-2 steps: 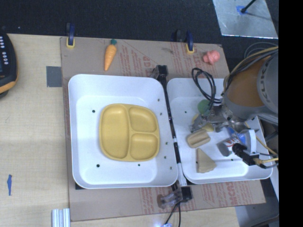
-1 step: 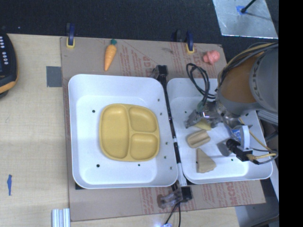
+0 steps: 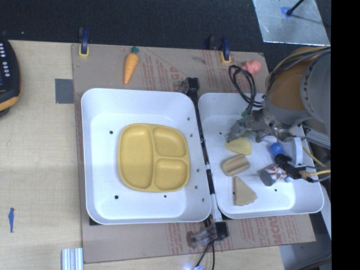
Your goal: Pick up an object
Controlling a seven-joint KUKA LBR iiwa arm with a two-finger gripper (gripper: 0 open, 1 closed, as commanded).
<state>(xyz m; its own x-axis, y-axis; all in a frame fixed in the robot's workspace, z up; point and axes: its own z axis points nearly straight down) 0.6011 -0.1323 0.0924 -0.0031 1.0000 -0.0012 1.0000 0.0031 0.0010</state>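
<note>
The right bin holds a pale yellow wedge, a tan bread-like roll, a tan triangular slice, a small blue piece and a grey and red piece. My gripper reaches in from the right and hangs low over the bin's upper middle, just above the yellow wedge. The arm's grey and orange wrist hides part of the bin's right side. Nothing shows between the fingers.
The left bin holds a yellow divided plate. A toy carrot and a pink object lie on the cardboard behind the bins. A black cable loops near the right bin's back edge. A controller sits at far left.
</note>
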